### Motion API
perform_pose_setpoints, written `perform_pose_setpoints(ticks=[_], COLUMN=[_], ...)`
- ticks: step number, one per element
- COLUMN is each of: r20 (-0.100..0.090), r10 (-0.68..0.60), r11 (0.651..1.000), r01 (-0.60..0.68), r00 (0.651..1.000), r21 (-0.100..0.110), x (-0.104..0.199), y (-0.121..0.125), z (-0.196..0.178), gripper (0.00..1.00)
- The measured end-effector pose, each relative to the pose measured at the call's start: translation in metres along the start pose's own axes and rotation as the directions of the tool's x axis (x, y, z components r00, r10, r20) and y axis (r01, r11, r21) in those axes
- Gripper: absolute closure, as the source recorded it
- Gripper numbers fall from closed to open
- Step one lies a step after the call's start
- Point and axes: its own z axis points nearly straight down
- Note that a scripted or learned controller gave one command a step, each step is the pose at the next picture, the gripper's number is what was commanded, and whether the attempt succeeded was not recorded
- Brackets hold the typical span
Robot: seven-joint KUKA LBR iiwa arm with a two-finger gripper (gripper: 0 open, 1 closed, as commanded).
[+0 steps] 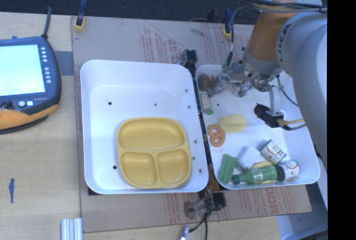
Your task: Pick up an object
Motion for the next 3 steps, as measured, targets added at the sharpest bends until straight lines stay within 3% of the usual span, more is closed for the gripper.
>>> perform_pose_setpoints(ticks=[1, 2, 3], r20=[0.001, 0.000, 0.000], r10=[0.002, -0.001, -0.001], r11=[1.000, 1.000, 1.000], r01=[-0.002, 0.001, 0.001], r00=[1.000, 1.000, 1.000], r21=[0.000, 0.001, -0.002], x=[-0.102, -0.101, -0.034], y=[-0.001, -0.001, -0.017], z=[0.000, -0.011, -0.135], gripper=[0.00, 1.00, 1.00])
